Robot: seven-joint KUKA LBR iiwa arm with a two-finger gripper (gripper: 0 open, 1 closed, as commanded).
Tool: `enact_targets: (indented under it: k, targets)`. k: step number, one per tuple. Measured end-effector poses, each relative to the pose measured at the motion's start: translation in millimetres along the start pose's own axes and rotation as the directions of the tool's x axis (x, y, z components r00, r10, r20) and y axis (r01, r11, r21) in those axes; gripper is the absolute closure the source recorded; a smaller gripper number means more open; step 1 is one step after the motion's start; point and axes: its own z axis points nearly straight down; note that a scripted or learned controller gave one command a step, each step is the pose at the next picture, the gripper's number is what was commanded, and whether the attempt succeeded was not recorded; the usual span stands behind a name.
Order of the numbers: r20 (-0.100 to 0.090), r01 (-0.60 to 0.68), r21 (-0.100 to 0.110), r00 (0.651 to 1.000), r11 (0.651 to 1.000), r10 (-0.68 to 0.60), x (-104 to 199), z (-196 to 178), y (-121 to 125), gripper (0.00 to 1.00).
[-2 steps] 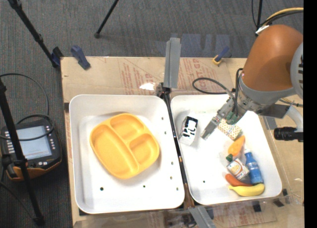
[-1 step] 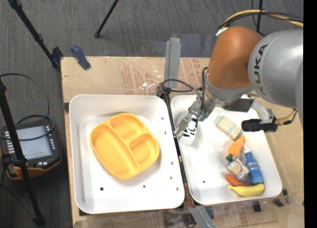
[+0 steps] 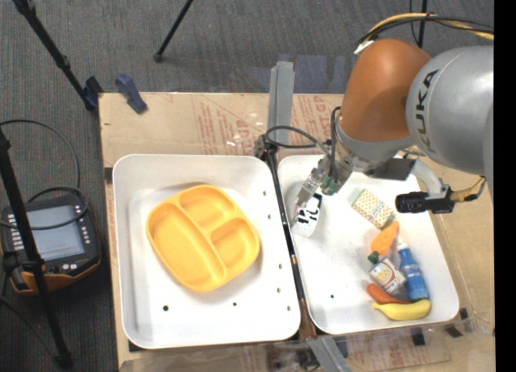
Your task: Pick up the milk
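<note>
The milk (image 3: 309, 217) is a small white carton with black patches, tilted at the left side of the right bin (image 3: 339, 314), close to the wall between the bins. My gripper (image 3: 314, 190) reaches down from the right onto the carton's top. Its fingers (image 3: 306, 193) are closed on the carton's upper end, and the carton hangs below them. The grey and orange arm hides the back part of the right bin.
The left bin (image 3: 129, 201) holds a yellow divided plate (image 3: 203, 236). On the right bin's right side lie a checkered packet (image 3: 372, 207), a carrot (image 3: 384, 239), a blue bottle (image 3: 409, 272), a small can (image 3: 387, 275) and a banana (image 3: 403, 309).
</note>
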Motion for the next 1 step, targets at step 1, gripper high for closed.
enact_targets:
  k: [1]
  targets:
    - [0.006,0.288,-0.002,0.958,0.958,-0.288,17.4,-87.5,-37.0,1.0]
